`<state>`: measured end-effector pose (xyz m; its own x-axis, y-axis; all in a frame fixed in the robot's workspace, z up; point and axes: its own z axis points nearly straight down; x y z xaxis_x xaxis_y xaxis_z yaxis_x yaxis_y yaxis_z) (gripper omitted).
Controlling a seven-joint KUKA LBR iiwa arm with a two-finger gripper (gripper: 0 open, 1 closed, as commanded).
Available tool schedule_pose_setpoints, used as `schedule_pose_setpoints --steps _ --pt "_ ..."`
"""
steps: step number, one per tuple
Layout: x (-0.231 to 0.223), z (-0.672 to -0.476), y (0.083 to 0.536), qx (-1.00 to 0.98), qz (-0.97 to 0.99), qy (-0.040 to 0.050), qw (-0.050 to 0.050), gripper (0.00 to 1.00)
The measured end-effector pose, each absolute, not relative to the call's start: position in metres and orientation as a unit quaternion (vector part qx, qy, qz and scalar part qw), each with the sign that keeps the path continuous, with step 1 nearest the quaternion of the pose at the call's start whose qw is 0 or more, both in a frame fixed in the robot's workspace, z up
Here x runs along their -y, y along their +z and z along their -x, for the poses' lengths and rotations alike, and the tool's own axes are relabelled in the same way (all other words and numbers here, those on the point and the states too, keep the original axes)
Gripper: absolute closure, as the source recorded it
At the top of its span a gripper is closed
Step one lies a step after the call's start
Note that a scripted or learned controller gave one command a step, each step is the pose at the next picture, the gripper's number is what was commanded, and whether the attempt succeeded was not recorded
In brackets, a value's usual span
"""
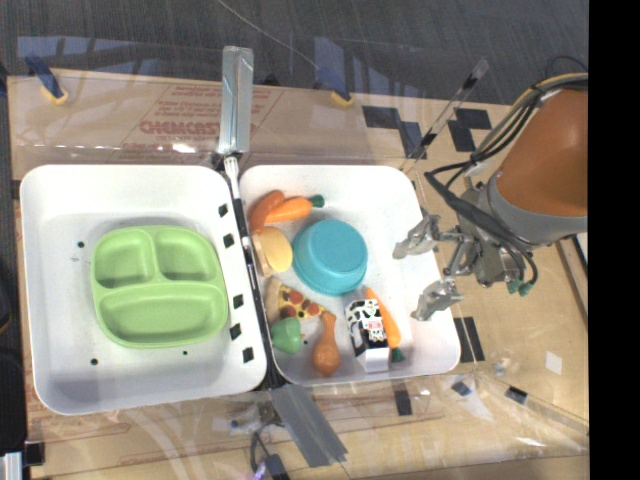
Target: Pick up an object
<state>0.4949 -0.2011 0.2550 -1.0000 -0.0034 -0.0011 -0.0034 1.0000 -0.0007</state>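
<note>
My gripper (424, 268) hovers over the right edge of the right bin (400, 193), fingers spread open with nothing between them. Left of it in that bin lie a teal bowl (332, 256), an orange carrot (283, 208) at the back, a beige bun-like toy (274, 252), a pizza slice (297, 299), a green pepper (287, 335), a brown drumstick (326, 343), a cow-print milk carton (367, 328) and a small carrot (385, 321) beside it. The carton and small carrot lie closest to the fingers.
The left bin (60, 198) holds a green divided plate (158, 285). A metal divider bar (236, 98) stands at the back between the bins. The arm's orange band (548, 158) and cables sit at the right.
</note>
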Motion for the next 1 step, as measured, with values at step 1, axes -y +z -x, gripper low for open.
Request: schedule_pose_setpoints --steps 1 --pt "0.1779 -0.5075 0.0926 -0.996 -0.087 -0.0001 0.001 0.00"
